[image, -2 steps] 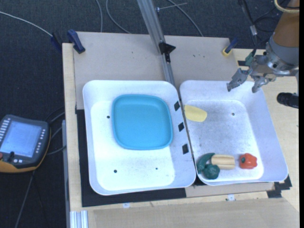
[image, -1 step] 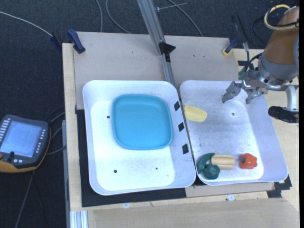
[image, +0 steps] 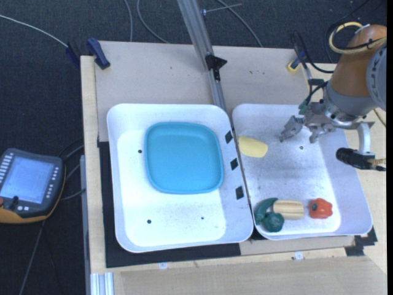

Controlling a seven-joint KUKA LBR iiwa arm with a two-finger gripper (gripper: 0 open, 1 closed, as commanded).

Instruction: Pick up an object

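My gripper [image: 302, 134] hangs over the back part of the right bin [image: 344, 183], its two fingers spread apart with nothing between them. A pale yellow piece [image: 252, 147] lies by that bin's left wall, well to the left of the gripper. Along the bin's front edge sit a dark green object [image: 269, 214], a tan cylinder [image: 288, 209] touching it, and a red pepper-like toy [image: 319, 208].
The left bin [image: 126, 183] holds a blue square plate [image: 183, 157]. A metal pole [image: 198, 29] slants over the back of the bench between the bins. A handheld pendant [image: 27, 183] lies off the bench at left. Clamps sit at the back corners.
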